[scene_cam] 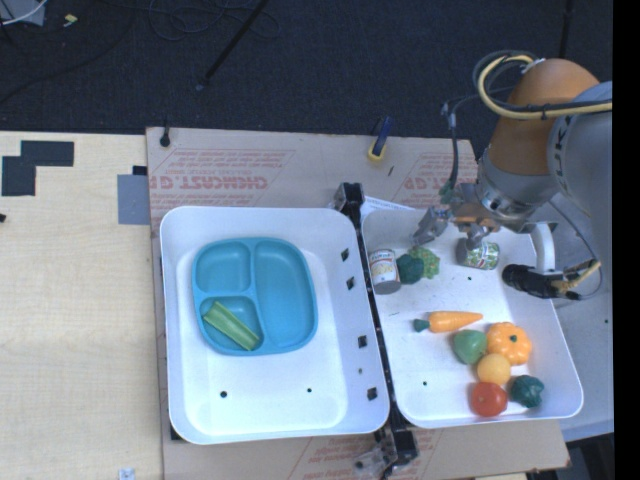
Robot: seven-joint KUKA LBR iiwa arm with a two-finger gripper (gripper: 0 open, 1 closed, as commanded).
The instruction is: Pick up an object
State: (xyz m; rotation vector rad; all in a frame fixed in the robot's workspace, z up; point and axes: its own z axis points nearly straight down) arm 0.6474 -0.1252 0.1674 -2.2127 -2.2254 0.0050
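Observation:
My gripper (455, 230) hangs over the back of the right bin (560, 363) with its fingers spread open and nothing between them. A small green-labelled can (483, 256) sits just below its right finger. A silver can (383, 270) and a broccoli piece (419, 264) lie to the lower left of the gripper. Further forward lie a carrot (450, 320), a green pepper (467, 346), an orange pumpkin (509, 342), a yellow fruit (493, 369), a red tomato (488, 399) and a dark green vegetable (527, 390).
The left bin (190, 388) holds a blue divided plate (270, 278) with a green vegetable piece (230, 325) in its front-left compartment. A black divider (366, 318) runs between the bins. A blue and yellow clip (379, 140) lies on the cardboard behind.

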